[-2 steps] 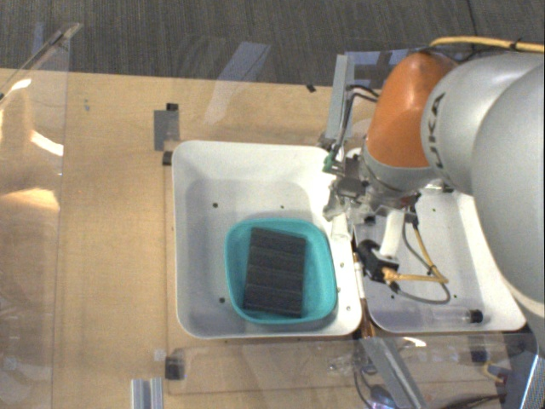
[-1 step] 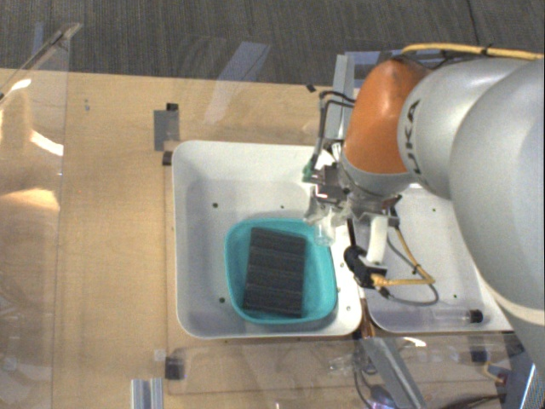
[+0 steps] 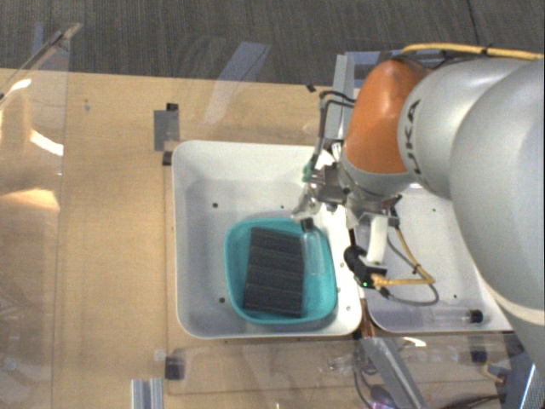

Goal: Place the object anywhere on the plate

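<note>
Object [image 3: 274,271], a dark ribbed block, lies flat on the teal plate [image 3: 322,262] at six o'clock in the left bin [image 3: 196,228]. Gripper [image 3: 308,216] hovers at the plate's one o'clock; its grasp state is unreadable. Best retreat straight up, avoiding the rim.

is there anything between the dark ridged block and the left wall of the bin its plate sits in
In the camera view, only the teal plate's own rim and a bare strip of white bin floor lie between the dark ridged block and that wall.
</note>
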You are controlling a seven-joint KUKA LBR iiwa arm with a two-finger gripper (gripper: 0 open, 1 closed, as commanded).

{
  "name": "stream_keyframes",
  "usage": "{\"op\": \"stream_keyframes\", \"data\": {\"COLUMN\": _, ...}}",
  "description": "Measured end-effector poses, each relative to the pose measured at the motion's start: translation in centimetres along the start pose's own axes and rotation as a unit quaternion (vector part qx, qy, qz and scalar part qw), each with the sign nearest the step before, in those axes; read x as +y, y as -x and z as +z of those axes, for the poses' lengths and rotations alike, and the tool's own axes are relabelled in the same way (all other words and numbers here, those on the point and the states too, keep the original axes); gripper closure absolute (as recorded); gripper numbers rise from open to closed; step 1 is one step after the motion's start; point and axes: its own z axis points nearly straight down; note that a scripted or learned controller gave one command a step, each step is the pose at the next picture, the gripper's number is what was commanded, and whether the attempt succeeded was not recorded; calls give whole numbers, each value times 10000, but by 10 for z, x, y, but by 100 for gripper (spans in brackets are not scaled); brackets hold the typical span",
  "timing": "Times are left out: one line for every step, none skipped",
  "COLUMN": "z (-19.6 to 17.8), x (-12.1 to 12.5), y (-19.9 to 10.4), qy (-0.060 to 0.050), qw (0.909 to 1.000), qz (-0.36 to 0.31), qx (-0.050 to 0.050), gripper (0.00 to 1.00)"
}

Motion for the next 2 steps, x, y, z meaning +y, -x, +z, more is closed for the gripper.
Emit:
{"op": "stream_keyframes", "data": {"z": -181, "x": -17, "y": 90, "qy": 49, "qw": 9997, "qz": -229, "qx": -3, "gripper": 0}}
{"op": "stream_keyframes", "data": {"z": -192, "x": -15, "y": 88, "qy": 90, "qw": 9996, "qz": -275, "qx": -8, "gripper": 100}}
